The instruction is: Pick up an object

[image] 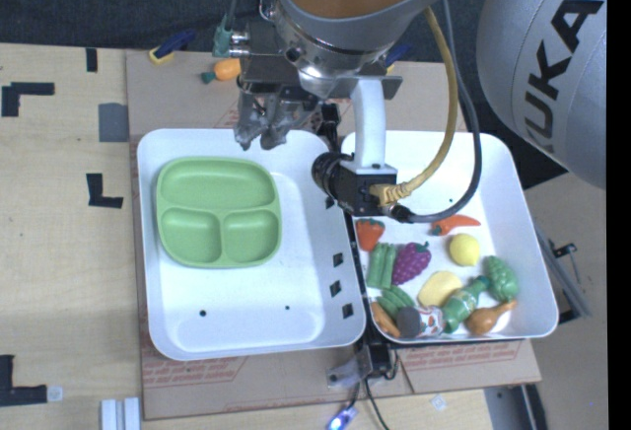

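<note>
My gripper (261,135) hangs over the far edge of the left bin (296,300), just beyond the green divided plate (217,211) that lies in that bin. Nothing shows under or in the gripper. The toy foods lie in the near half of the right bin (498,172): purple grapes (412,260), a yellow lemon (463,248), a red chili (456,221), green broccoli (500,276), a green cucumber (380,264), a red-orange fruit (369,234), a brown pear (483,320) and others packed close together. The gripper is well to the left of that pile.
A white post (370,127) with a black fitting (343,181) and a yellow cable (449,142) hangs over the wall between the bins. The big grey arm body (552,43) fills the upper right. Small clamps (227,68) sit on the bench behind the bins.
</note>
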`<state>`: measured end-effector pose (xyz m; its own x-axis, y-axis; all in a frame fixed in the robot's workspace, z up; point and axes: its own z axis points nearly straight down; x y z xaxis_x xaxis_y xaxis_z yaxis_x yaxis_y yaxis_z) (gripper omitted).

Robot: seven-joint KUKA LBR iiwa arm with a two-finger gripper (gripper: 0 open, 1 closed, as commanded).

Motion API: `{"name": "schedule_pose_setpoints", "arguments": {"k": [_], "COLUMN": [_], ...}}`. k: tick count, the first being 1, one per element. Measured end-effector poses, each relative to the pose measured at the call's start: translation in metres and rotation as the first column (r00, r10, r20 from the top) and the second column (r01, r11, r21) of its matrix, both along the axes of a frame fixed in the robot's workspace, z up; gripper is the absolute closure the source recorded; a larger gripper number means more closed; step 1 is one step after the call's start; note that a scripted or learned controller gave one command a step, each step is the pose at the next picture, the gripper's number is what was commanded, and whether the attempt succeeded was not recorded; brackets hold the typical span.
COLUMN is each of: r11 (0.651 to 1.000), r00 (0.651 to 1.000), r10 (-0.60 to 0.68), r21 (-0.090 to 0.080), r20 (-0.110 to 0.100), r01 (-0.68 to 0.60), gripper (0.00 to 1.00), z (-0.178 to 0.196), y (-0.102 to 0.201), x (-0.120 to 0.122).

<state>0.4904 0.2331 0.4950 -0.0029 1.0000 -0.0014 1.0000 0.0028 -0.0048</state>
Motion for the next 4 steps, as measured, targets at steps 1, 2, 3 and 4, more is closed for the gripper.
{"name": "schedule_pose_setpoints", "arguments": {"k": [1, 2, 3, 4], "r11": [1.0, 1.0, 1.0, 1.0], "r00": [1.0, 1.0, 1.0, 1.0], "r10": [-0.001, -0.007, 0.005, -0.005], "r21": [-0.005, -0.007, 0.008, -0.004], "r20": [-0.007, -0.012, 0.014, -0.002], "r01": [0.001, 0.007, -0.005, 0.005], "gripper": [1.0, 1.0, 1.0, 1.0], "z": [-0.092, -0.241, -0.122, -0.188], "y": [0.0, -0.05, 0.004, -0.022], "x": [-0.008, -0.009, -0.007, 0.028]}}
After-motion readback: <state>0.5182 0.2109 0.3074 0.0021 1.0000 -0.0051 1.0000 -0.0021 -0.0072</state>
